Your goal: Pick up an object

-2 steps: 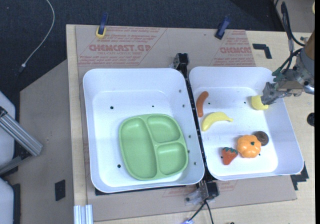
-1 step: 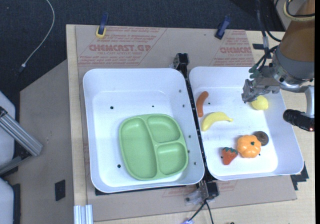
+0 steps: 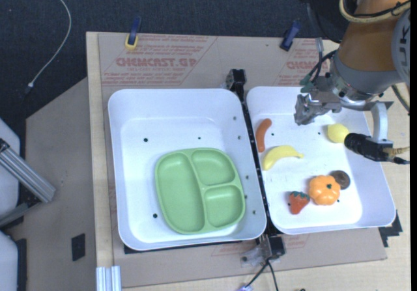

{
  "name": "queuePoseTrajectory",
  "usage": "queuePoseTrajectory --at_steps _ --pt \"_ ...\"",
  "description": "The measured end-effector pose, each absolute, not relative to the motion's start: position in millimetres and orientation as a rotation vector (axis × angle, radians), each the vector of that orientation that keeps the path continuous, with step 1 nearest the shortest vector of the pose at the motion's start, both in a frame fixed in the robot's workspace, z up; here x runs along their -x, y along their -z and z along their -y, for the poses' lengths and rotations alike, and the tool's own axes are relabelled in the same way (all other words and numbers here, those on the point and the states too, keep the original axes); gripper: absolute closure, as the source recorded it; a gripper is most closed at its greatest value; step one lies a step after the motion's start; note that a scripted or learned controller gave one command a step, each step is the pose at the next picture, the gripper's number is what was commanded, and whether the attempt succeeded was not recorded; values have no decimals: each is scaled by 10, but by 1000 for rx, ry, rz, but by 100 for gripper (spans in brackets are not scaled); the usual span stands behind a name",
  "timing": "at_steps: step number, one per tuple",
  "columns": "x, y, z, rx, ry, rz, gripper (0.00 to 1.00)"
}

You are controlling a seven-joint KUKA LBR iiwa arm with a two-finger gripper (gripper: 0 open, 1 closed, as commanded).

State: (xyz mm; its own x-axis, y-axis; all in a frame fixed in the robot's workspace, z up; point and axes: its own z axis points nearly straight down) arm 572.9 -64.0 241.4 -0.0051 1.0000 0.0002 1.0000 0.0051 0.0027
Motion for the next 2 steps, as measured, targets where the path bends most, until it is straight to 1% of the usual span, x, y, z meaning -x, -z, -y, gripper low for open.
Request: queuePoseTrajectory --at_steps 1,2 --pt "-5888 -2303 138 -2215 -2 -2227 100" --pt "-5984 -2388 -373 -2214 -5 -2227 100"
